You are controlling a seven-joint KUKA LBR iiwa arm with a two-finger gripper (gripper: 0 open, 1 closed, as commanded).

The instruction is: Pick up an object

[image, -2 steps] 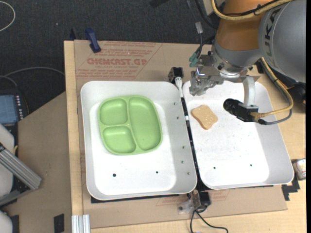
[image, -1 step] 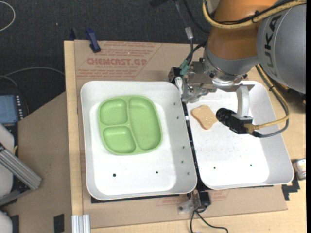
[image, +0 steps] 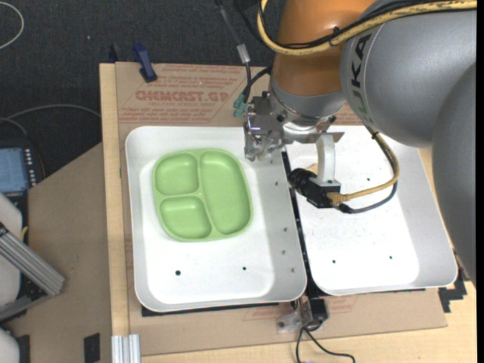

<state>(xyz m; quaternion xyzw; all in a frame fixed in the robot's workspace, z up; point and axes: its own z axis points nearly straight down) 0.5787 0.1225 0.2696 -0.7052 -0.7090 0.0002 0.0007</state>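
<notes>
Bright, even overhead light, soft shadows beneath the shallow white plastic bins [image: 219, 290], glossy highlight on the arm's orange band [image: 318, 6] — near arm slightly blurred, mild graininess throughout.

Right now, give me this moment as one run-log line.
object: green divided plate in left bin | hand: over left bin's upper right corner, beside plate | grasp: none seen

There are two shallow white bins side by side on the bench: the left bin [image: 144, 225] and the right bin [image: 378, 240]. One green plate [image: 203, 195] lies in the left bin, and it has three compartments, two smaller ones at its left and one long one at its right. One grey arm [image: 408, 59] with one orange band [image: 318, 13] reaches in.
</notes>
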